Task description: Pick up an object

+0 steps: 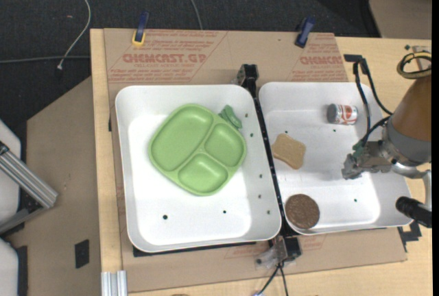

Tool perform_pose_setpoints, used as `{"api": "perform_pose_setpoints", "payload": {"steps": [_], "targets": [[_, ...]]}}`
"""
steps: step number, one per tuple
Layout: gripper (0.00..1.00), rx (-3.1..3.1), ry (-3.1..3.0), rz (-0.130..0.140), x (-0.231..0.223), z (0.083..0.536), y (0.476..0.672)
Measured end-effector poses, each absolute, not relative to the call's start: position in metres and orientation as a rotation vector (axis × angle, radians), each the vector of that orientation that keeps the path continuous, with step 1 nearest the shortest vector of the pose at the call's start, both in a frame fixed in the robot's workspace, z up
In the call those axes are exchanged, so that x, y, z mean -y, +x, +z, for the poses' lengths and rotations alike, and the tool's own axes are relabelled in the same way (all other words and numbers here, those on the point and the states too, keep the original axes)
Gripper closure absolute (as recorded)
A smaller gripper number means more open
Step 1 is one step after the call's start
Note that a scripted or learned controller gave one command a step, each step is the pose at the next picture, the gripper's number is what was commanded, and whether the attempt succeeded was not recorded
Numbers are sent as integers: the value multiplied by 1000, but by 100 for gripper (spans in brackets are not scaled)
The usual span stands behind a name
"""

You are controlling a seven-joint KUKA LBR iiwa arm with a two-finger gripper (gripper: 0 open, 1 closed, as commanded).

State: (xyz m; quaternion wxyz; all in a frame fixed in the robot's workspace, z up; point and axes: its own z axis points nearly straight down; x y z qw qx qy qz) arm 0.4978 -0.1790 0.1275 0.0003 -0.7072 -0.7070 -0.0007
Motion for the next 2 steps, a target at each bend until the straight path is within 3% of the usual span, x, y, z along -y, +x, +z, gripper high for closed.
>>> {"api": "perform_pose_setpoints", "payload": {"steps": [2], "targets": [[100, 2228, -2224, -6, 171, 233, 507]]}}
